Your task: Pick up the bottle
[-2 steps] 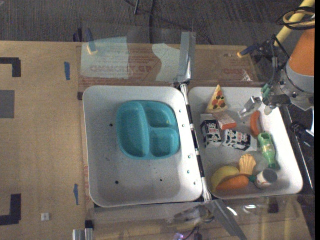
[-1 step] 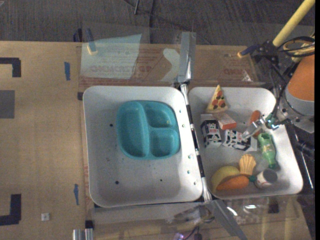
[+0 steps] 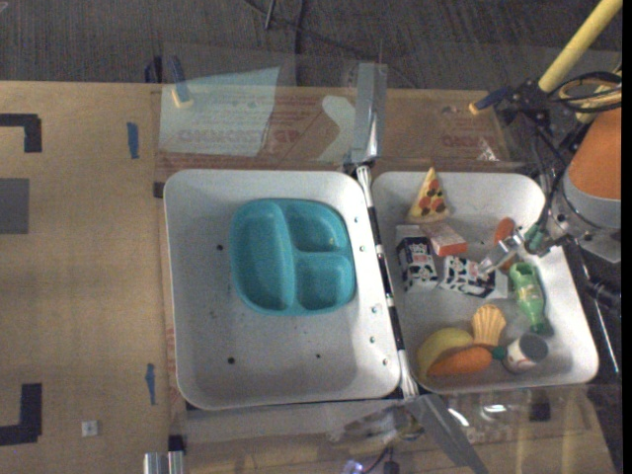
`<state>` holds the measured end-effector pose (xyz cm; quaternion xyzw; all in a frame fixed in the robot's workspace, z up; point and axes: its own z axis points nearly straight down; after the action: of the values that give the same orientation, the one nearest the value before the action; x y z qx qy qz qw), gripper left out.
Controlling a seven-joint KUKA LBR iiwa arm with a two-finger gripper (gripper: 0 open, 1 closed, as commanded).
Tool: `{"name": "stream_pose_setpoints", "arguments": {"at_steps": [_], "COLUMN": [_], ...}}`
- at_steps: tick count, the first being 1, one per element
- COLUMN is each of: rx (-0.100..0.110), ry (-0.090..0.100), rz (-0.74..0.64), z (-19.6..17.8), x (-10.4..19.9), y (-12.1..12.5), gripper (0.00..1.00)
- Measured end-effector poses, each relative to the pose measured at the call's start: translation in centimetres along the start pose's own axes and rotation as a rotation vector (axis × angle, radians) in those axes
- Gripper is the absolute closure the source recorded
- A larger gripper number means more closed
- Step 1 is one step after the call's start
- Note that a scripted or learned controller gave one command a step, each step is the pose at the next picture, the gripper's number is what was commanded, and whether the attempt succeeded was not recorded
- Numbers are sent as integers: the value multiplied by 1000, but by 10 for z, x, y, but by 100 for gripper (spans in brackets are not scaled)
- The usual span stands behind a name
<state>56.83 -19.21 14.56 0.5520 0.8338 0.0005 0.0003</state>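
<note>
The green bottle lies on its side in the right bin, close to that bin's right wall. The grey arm with its orange band comes in from the right edge. Its gripper hangs low over the right bin, just up and to the left of the bottle. The gripper is near a small red-orange piece and a cow-patterned carton. Nothing is visibly held by it.
The right bin also holds a pizza slice, a second cow-patterned carton, a small red-and-white box, a shell-shaped piece, yellow and orange fruit and a small jar. A teal divided plate sits in the left bin.
</note>
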Motion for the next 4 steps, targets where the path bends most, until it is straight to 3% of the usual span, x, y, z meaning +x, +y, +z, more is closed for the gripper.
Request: {"name": "stream_pose_setpoints", "arguments": {"at_steps": [1, 2, 3, 4], "rx": [-4, -4, -6, -11], "ry": [-3, -3, -6, -10], "rz": [1, 0, -20, -17], "z": [-11, -11, 50, 40], "x": [-1, -1, -9, -10], "y": [1, 1, -50, -50], "gripper": [100, 0, 0, 100]}}
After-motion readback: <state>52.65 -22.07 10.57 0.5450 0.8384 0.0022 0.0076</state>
